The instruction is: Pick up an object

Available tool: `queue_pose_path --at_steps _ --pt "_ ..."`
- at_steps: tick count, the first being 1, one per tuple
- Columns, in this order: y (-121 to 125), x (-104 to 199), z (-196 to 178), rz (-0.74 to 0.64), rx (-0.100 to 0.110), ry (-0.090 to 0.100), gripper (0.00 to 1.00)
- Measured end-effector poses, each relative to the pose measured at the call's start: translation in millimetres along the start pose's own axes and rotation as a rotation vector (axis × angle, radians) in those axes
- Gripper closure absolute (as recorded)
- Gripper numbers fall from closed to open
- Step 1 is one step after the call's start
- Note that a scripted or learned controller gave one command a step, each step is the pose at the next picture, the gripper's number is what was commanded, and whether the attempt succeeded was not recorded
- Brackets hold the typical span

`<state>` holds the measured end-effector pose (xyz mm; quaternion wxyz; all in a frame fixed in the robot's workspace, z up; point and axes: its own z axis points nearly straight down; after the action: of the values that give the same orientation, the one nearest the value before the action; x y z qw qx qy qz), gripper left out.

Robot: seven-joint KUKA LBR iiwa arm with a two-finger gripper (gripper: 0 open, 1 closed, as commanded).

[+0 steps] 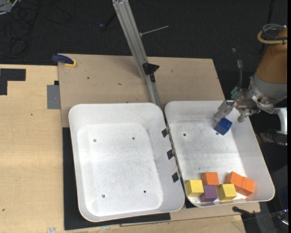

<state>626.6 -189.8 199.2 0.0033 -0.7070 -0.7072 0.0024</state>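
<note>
**Hard to make out or cut off.**
- The cables (5,6) at the far upper left are lost in the dark floor; we cannot trace them.
- The small blue-and-yellow clamp (64,59) at the bench's back edge is too small for us to read its details.
- The arm (271,74) is cut off at the right, so we see only its orange band and grey wrist.
- We cannot tell whether the blue cube (223,126) touches the finger beside it.

**Arm.** It reaches in from the right over the far right corner of the right bin (199,115), wrist turned leftward and down. We see the gripper (230,117) with its two fingers spread apart and nothing between them. The blue cube sits on the bin floor just at the tip of the left-hand finger (222,111), outside the gap.

**Surroundings, left to right.**
- Black patches (7,79) and a grey patch (52,96) on the pale bench.
- The left bin (73,118), white and shallow.
- A slanted metal rail (135,40) running down toward the seam between the bins.
- Black clips (170,154) along that seam.
- In the right bin's near end, well apart from the gripper, a tight cluster: a yellow block (194,187), an orange block (210,178), a purple block (210,193), a second yellow block (227,192), and orange blocks (243,183) against the near right corner.

Nothing stands between the gripper and the blue cube.
</note>
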Motion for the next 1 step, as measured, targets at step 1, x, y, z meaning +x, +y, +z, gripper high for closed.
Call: queue_pose_path --at_steps 1 --pt "-3.9 1.1 64.9 0.002 0.001 0.001 0.0"
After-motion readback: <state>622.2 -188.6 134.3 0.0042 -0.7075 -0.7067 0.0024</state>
